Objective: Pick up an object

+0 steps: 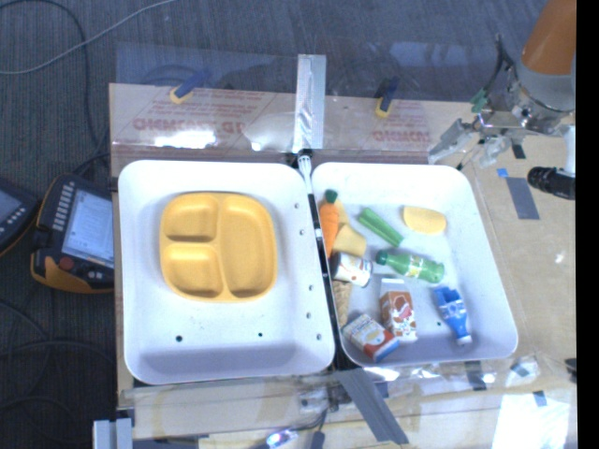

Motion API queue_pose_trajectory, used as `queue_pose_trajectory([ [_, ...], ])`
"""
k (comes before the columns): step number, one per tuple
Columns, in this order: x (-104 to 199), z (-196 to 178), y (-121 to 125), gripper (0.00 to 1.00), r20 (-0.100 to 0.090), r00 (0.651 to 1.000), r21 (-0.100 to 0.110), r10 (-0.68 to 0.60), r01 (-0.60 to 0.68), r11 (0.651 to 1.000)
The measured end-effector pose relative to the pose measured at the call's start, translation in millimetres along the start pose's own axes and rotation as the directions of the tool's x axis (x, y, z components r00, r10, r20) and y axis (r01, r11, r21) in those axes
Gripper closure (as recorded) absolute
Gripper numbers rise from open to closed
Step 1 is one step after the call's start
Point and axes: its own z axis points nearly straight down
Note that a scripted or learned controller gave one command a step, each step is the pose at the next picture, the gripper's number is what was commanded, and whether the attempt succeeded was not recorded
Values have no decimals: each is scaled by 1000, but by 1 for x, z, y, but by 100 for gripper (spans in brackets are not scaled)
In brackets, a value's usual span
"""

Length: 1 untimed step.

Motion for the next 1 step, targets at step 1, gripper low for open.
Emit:
queue_pose_trajectory([
  [1, 11, 153, -47, 0, 1, 989, -2, -148, 148, 989],
])
